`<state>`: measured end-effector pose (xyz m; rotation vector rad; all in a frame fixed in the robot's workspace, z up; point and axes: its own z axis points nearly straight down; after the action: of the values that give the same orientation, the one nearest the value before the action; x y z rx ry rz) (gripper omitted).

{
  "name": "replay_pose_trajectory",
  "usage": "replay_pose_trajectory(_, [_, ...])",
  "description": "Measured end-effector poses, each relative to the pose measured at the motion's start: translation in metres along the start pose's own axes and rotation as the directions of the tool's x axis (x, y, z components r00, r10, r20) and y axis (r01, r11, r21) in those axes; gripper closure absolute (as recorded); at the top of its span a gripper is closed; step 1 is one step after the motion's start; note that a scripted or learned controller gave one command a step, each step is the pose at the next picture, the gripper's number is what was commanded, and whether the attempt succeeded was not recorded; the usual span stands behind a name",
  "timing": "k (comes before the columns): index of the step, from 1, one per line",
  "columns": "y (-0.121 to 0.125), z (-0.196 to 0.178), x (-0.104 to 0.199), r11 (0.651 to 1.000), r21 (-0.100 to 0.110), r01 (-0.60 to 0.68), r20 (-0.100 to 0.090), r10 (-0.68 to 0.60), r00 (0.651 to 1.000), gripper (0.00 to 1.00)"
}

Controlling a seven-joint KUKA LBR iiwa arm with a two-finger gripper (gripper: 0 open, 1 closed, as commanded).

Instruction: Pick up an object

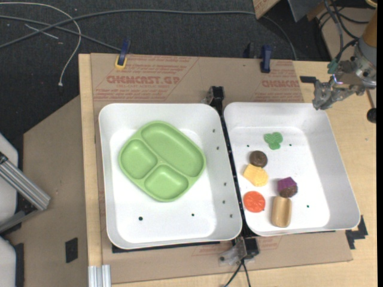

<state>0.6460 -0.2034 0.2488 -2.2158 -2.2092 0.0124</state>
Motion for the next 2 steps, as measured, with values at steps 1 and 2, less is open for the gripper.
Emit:
replay_pose_trajectory(1, [0.002, -0.009, 0.001, 1.000, -0.014, 0.003, 0.003, -0.003, 1.000, 0.00])
replay_pose_trajectory(2, [-0.004, 0.038, -0.005, 1.000, -0.011, 0.002, 0.002, -0.002, 1.000, 0.00])
